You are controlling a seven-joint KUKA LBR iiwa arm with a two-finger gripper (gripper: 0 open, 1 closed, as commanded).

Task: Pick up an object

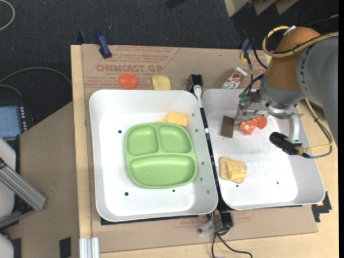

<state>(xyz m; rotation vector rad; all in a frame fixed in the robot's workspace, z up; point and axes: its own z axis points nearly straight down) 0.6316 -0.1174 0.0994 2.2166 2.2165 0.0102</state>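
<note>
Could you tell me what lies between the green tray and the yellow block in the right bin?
The camera view shows bare floor and the bins' adjoining rims between the green tray and yellow block.

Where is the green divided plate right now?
The green divided plate lies in the middle of the left bin, with a yellow piece touching its upper edge.

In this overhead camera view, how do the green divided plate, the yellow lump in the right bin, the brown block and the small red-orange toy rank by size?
1. Green divided plate, by far.
2. Yellow lump.
3. Brown block and red-orange toy: they look about alike, and the arm hides part of the toy, so no ranking.
</note>
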